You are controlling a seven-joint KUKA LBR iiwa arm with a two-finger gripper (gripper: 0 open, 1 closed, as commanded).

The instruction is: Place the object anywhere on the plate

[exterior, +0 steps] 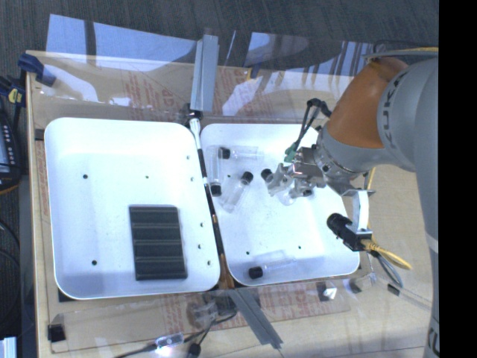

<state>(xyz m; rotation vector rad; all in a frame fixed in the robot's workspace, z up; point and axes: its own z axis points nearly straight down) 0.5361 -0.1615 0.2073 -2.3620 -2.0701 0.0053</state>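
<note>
Plate (157, 242) lies in the left bin (74, 148), well apart from the gripper (292, 176), whose grip I cannot tell, so a carry could drop short.

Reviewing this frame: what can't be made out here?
- Gripper: finger state, blurred against the right bin.
- Small clear objects in that bin: too small and transparent to identify.
- Dark plate in the left bin: surface detail too coarse.

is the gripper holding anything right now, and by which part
Cannot be told. The gripper sits low in the right bin among small clear and black items, and whether one is caught in it is too blurred to see.
</note>
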